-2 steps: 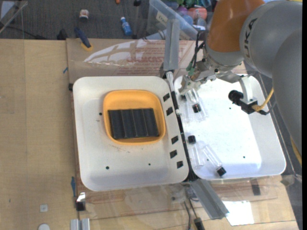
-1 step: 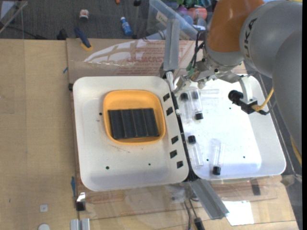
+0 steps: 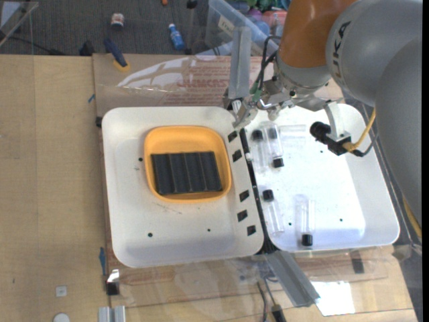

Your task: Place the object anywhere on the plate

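A yellow plate (image 3: 155, 143) lies in the left bin (image 3: 127, 233), and a black ridged slab (image 3: 186, 172) rests flat on it. In the right bin (image 3: 348, 200) lie several clear tubes with black caps: a pair (image 3: 273, 141) near the back left, one (image 3: 272, 210) beside the divider, and one (image 3: 303, 220) toward the front. My gripper (image 3: 244, 115) hangs low at the back of the divider between the bins, just behind the pair of tubes and right of the plate's far corner. I see nothing held in it.
A row of black clips (image 3: 241, 176) runs along the divider. The arm's grey body and orange band (image 3: 315, 25) cover the right bin's back right. A black cable fitting (image 3: 322, 131) hangs over that bin. Clutter and a clear box (image 3: 234, 5) lie beyond the bench.
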Controlling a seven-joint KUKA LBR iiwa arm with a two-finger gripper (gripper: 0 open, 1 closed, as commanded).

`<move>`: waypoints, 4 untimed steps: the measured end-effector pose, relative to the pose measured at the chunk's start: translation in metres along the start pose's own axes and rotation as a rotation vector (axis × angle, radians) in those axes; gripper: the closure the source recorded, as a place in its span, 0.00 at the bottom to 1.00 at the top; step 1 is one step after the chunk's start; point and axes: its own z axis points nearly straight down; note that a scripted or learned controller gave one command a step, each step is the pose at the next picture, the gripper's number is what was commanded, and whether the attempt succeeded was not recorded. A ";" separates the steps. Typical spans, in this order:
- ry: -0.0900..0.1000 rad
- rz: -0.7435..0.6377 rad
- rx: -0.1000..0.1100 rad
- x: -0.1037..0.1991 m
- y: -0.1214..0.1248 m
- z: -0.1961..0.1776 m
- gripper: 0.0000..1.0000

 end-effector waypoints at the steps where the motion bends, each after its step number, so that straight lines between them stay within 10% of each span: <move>1: 0.000 0.005 0.000 0.005 0.002 -0.012 0.00; 4: 0.000 0.005 0.000 0.005 0.002 -0.012 0.00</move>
